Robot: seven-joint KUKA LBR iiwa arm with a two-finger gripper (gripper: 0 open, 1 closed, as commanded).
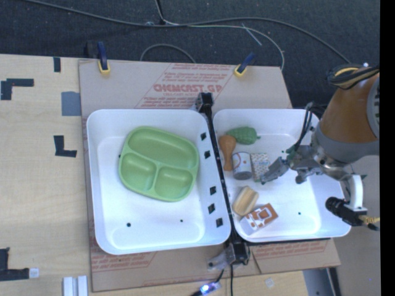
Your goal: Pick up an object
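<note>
The right bin holds several small objects: a green pepper-like toy, an orange-brown piece, a small can with a red-and-white label, a speckled packet, a tan bread-like block and an orange-and-white carton. My gripper hangs low over the bin's middle, just right of the can and packet. Its dark fingers point left toward them, and nothing shows between them.
The left bin holds a green divided plate. A black divider runs between the bins. The grey arm with its orange band comes in over the right bin's right wall. Cables cross the dark floor behind.
</note>
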